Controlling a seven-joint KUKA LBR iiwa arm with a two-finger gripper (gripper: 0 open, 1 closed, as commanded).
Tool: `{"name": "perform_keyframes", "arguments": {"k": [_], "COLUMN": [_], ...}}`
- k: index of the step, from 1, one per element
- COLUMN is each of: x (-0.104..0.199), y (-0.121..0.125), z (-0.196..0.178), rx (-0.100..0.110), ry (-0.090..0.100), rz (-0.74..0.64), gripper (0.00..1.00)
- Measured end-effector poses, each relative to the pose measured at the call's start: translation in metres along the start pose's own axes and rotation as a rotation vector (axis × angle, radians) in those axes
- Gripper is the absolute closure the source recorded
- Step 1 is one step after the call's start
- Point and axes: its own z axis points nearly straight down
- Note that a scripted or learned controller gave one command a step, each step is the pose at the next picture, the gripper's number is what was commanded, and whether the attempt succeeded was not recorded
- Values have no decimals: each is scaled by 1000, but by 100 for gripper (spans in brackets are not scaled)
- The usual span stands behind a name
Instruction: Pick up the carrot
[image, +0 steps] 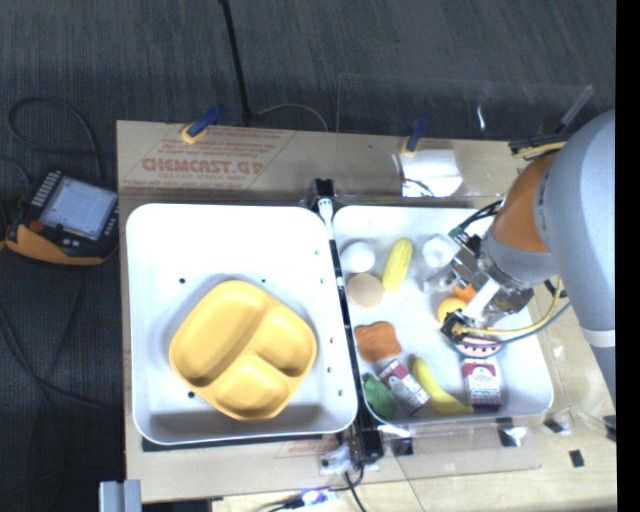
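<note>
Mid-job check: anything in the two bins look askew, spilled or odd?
Nothing looks spilled or broken. The yellow divided plastic plate sits skewed in the left white bin, its corners turned against the walls. In the right white bin, the yellow banana lies jumbled against a small packet near the front wall.

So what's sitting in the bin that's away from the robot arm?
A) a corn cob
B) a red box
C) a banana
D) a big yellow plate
D: the big yellow plate, with dips in it, lies in that bin, while the banana lies in the other bin on the arm's side.
</note>
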Motion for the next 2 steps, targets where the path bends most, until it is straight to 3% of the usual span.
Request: {"name": "perform_keyframes", "arguments": {"k": [1, 2], "x": [0, 93], "y": [1, -49], "z": [-11, -95], "rx": [-4, 6], "ry": [0, -7], "rz": [0, 199], "gripper": [100, 100]}}
